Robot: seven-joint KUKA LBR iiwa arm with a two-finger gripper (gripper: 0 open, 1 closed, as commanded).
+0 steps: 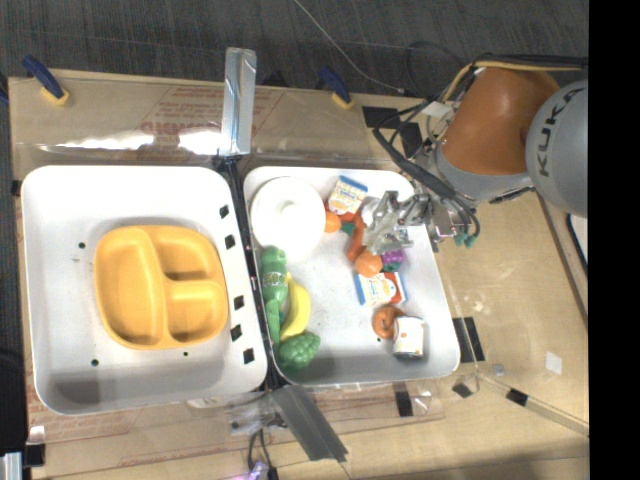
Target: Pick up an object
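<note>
My gripper (383,230) hangs low in the right bin (432,340), just above an orange carrot (368,263) and a purple toy (394,258); I cannot tell how it stands. The yellow tray (160,285) lies in the left bin (50,268)

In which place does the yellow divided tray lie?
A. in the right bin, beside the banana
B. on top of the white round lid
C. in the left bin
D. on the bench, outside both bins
C: the yellow divided tray lies flat on the floor of the left bin, while the banana lies in the right bin.
</note>
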